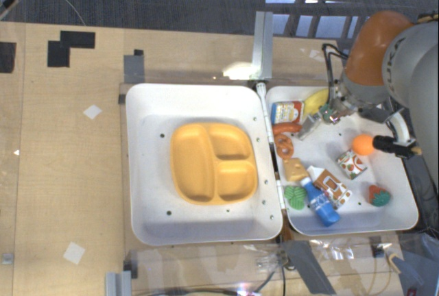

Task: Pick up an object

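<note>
Objects for picking are lying scattered in the right bin (405, 219), and the gripper (322, 116) is hanging low over that bin's far left part, just beside a yellow banana-shaped toy (316, 100) and a small carton with a red and blue label (287, 112). Whether the gripper is open or closed cannot be told from this angle, and nothing is showing clearly between its tips. Spreading outward from it, an orange pretzel-like ring (284, 145) and a tan block (295, 168) are sitting along the left wall, an orange ball (363, 144) is resting toward the right, with a white patterned box (352, 164) just beside it. Nearer the front are lying a green leafy toy (296, 196), a blue bottle (322, 207), another patterned carton (332, 186) and a red-and-green strawberry shape (378, 195). The left bin (147, 219) is holding a smooth yellow divided tray (212, 162) with three rounded compartments. Both bins are sitting on a wooden table (62, 185).
</note>
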Controlling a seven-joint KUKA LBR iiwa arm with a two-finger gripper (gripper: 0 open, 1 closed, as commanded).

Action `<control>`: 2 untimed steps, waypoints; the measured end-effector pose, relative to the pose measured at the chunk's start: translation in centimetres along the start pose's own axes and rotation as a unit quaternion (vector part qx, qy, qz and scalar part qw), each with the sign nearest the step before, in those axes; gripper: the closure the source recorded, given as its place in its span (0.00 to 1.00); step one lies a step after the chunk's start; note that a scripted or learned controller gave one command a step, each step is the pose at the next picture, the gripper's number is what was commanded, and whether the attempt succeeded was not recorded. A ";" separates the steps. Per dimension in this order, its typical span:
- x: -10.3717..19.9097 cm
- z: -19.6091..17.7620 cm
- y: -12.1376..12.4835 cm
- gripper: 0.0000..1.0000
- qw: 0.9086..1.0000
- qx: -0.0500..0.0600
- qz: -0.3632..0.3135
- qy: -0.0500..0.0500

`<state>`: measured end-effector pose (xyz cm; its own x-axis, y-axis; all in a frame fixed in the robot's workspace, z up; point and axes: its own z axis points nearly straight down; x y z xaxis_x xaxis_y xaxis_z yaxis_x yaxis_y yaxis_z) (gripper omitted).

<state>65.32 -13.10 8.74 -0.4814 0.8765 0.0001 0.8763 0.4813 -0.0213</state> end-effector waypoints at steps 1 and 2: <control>-0.2 -1.4 0.5 1.00 1.000 -0.008 -0.002 -0.006; 5.1 -10.2 2.2 1.00 0.987 -0.016 0.157 0.000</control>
<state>64.99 -7.48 18.87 -0.1851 0.9827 -0.0014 0.9827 0.1851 0.0106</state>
